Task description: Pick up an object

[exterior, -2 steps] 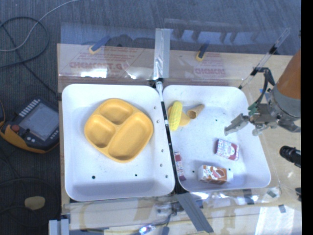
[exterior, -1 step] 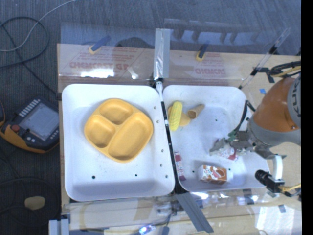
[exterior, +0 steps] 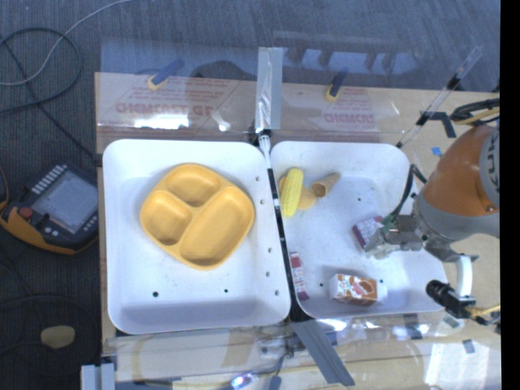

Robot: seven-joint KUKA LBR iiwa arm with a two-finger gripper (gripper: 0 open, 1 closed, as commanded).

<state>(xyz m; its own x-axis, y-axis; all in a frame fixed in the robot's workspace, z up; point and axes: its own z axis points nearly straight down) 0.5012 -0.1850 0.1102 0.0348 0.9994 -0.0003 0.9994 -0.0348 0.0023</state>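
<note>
I see the gripper [exterior: 380,240] low in the right bin [exterior: 341,154] at about three o'clock, touching a small purple-and-white packet [exterior: 366,232], but I cannot tell how it is set or whether anything is caught. My worry is that it only nudges the packet sideways and comes up bare. The juice carton [exterior: 355,288] at five o'clock and the corn cob [exterior: 291,191] at eleven lie apart.

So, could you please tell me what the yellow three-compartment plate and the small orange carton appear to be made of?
The yellow three-compartment plate looks like moulded plastic, given its smooth, even matte colour and rounded dividers. The small orange carton looks like printed cardboard, boxy with flat faces, though it could be a plastic toy.
</note>
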